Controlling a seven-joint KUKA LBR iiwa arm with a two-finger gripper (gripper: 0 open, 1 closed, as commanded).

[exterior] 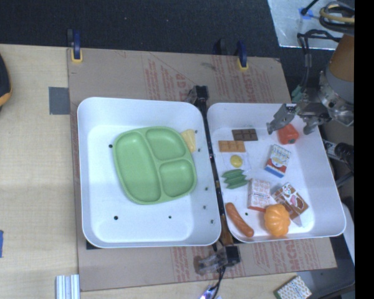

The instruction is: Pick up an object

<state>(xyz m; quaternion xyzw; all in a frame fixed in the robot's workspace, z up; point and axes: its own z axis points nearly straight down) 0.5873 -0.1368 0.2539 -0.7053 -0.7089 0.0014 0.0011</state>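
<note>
Tool (293,124) hangs at right white bin's (336,210) upper right, fingers spread wide, straddling small red rounded toy (289,135); toy directly beneath, not gripped.

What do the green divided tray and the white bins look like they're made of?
The green divided tray looks like moulded plastic with a matte finish: uniform colour, soft rounded compartment edges. The white bins look like thin, smooth, slightly glossy plastic with rounded rims, though that's a guess.
</note>
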